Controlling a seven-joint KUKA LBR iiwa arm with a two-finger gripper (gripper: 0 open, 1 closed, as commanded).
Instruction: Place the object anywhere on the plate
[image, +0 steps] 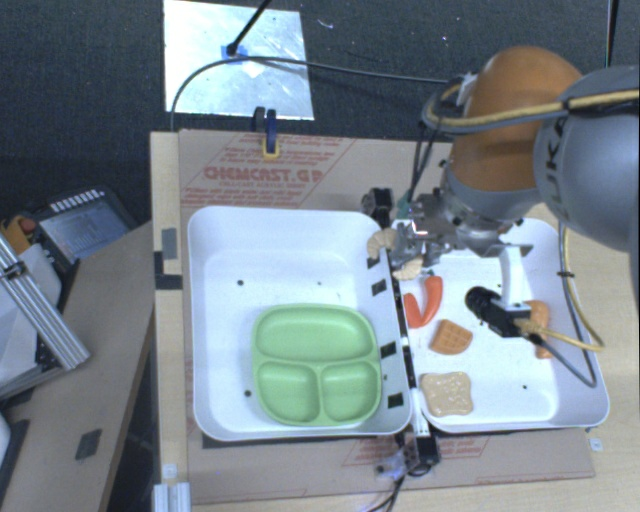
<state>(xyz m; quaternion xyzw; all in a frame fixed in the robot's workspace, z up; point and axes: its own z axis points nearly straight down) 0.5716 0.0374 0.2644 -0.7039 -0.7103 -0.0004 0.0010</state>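
While the board (300, 195) reads CHEMCAST (red print), one bin (215, 300) holds the plate (315, 362).

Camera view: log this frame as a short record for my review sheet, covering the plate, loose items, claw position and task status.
plate: green three-compartment plate, in the left bin
right bin items: red pepper, orange waffle, pale toast slice
claw: at the right bin's far left corner, beside the divider, next to a pale food piece
held object: cannot tell
task status: no item on the plate yet
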